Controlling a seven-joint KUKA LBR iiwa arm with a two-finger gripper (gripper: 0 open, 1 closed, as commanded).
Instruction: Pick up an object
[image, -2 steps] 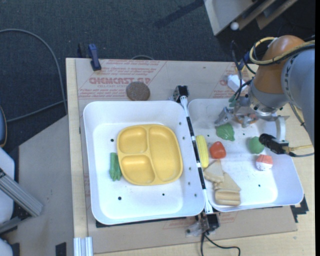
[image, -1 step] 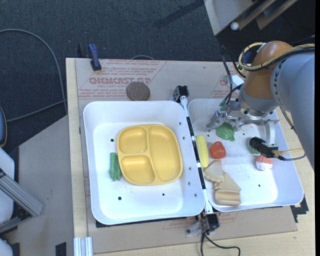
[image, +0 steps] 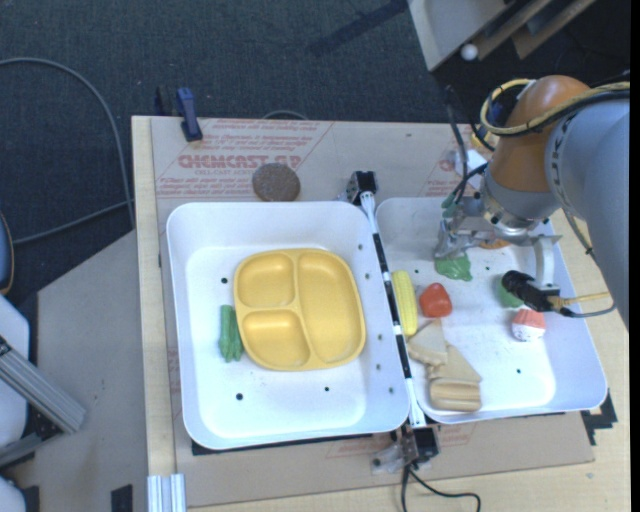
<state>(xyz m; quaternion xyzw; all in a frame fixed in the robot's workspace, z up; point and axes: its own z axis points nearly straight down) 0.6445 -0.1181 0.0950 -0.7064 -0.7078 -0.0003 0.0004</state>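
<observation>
The arm (image: 575, 130) swung in from the right, over the right bin (image: 575, 385). The left bin (image: 190, 300) carried a yellow divided plate (image: 298, 306) with a green pod (image: 230, 333) just left of it. In the right bin lay bread pieces (image: 445, 370), a corn cob (image: 404, 301) along the left wall, and a red tomato (image: 434, 298). The gripper (image: 455, 245) hung right above a green leafy piece (image: 455, 267). Fingers apart or together? Couldn't tell from that angle.

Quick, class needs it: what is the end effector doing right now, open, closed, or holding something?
End effector: low over the green item in the right bin; open or closed cannot be told.
</observation>
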